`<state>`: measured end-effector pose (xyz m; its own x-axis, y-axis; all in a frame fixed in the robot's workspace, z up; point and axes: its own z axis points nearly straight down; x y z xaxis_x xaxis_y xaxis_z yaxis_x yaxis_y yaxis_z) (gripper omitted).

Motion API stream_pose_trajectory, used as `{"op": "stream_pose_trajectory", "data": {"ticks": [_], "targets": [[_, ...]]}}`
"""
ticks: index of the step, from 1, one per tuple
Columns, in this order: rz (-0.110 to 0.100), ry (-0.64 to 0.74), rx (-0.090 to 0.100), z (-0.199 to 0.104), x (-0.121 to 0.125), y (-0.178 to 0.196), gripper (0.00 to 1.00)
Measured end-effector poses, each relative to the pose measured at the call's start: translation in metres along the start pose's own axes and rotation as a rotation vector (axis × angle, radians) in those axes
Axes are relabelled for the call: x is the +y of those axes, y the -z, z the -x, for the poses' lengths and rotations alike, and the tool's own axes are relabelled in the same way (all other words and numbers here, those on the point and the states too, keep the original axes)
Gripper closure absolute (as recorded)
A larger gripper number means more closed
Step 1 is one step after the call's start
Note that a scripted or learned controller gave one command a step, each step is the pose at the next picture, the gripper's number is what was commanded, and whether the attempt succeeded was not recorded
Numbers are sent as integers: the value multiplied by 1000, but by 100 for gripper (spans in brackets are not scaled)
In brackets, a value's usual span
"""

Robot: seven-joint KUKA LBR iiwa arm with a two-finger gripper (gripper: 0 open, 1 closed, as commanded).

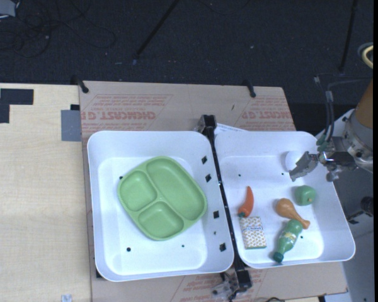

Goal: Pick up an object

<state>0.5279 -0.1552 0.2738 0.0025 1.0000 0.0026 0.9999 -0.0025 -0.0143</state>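
Several small objects lie in the right bin (264, 162): a green round piece (305, 195), an orange drumstick (291, 211), a green bottle (286, 238), an orange-red pepper (247, 201) and a small patterned box (254, 232). My gripper (315, 170) hangs over the bin's right side, just above the green round piece and apart from it. It is open, with nothing between its fingers.
The left bin (107, 168) holds a green divided plate (162, 197). A black divider (215, 187) runs between the bins. Both bins rest on a cardboard sheet (151, 109), with a wooden bench top (31, 187) to the left.
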Motion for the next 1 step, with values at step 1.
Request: {"op": "stream_pose_trajectory", "data": {"ticks": [1], "targets": [[11,2,-2,0,2,6,0]]}}
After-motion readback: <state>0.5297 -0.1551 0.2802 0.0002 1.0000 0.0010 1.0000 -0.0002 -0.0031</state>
